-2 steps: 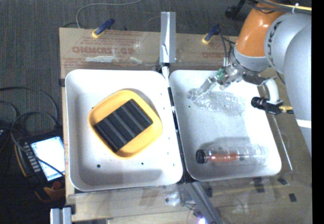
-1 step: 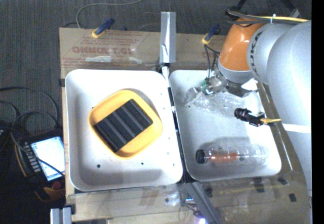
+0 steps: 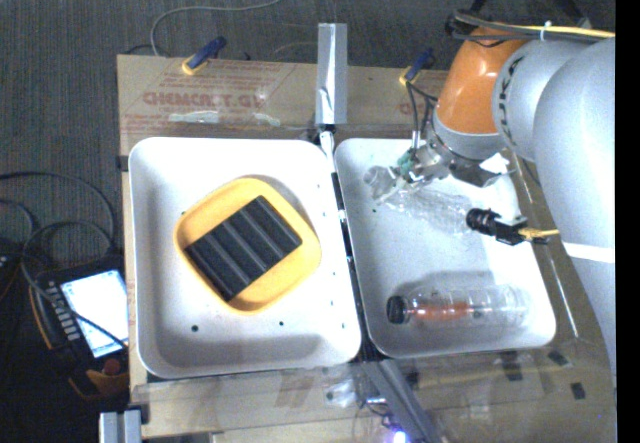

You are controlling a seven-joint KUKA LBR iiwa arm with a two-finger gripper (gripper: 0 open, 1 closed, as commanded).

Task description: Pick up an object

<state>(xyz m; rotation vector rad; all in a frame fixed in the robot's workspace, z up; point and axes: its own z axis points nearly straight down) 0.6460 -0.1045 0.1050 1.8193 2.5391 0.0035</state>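
Robotics lab: bench (image 3: 200, 96), white bins (image 3: 155, 261), loose cables (image 3: 205, 9).

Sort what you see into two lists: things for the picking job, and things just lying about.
Job: tool; clear bottle; crumpled clear plastic; yellow tray.
Lying about: blue clamp; cardboard sheet; handheld screen.

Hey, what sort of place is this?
Likely a robotics lab bench: a grey and orange robot arm reaches over the right white bin, beside the left white bin, with clamped cardboard underneath.
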